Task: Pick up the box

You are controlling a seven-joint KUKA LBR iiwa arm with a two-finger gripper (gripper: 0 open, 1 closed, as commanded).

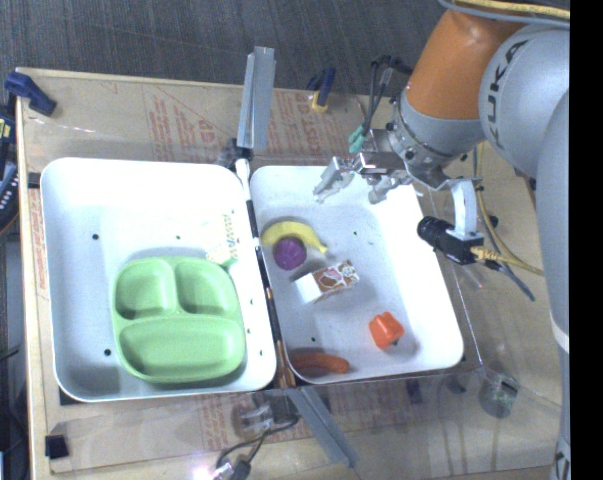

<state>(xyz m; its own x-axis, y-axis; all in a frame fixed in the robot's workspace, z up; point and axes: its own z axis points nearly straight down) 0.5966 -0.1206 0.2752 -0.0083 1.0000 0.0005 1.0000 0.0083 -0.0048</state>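
Note:
A small white and brown box (326, 281) lies flat near the middle of the right bin (421, 268). My gripper (354, 182) hovers over the bin's far edge, up and to the right of the box and well apart from it. Its two metal fingers (331, 180) are spread, with nothing between them.
Beside the box lie a yellow banana (293, 234) and a purple ball (289, 254). An orange cup-like piece (385, 330) and an orange-red sausage shape (321, 363) rest near the front wall. A green divided tray (178, 319) occupies the left bin (81, 228).

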